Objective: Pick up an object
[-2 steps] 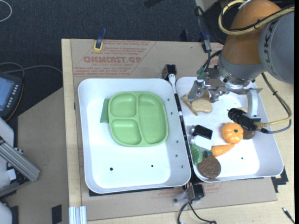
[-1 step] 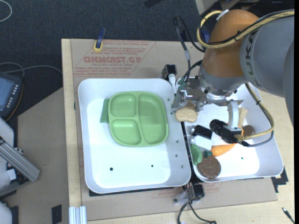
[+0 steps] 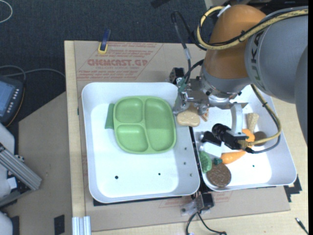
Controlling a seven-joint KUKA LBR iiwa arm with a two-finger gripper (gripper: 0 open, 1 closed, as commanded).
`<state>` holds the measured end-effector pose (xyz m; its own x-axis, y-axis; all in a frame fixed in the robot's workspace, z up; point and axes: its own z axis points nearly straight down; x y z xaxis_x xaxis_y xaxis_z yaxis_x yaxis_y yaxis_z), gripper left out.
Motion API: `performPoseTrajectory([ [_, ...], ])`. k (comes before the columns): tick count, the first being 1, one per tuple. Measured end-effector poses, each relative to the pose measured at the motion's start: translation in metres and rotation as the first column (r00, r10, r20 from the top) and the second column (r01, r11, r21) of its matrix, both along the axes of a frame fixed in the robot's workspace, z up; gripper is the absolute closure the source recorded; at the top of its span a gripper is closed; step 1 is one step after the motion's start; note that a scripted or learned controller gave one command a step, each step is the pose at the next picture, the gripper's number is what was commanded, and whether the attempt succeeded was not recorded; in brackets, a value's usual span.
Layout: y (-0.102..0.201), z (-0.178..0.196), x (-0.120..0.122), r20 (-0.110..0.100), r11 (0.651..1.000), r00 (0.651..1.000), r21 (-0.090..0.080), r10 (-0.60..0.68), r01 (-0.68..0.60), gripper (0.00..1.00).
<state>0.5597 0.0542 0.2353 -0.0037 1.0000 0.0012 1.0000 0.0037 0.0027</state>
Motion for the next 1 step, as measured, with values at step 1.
performPoseTrajectory([
  [1,0.0006,-0.0217,-0.0048,-0.007,1.000,1.000,-0.001,-0.004,0.004,1.00],
])
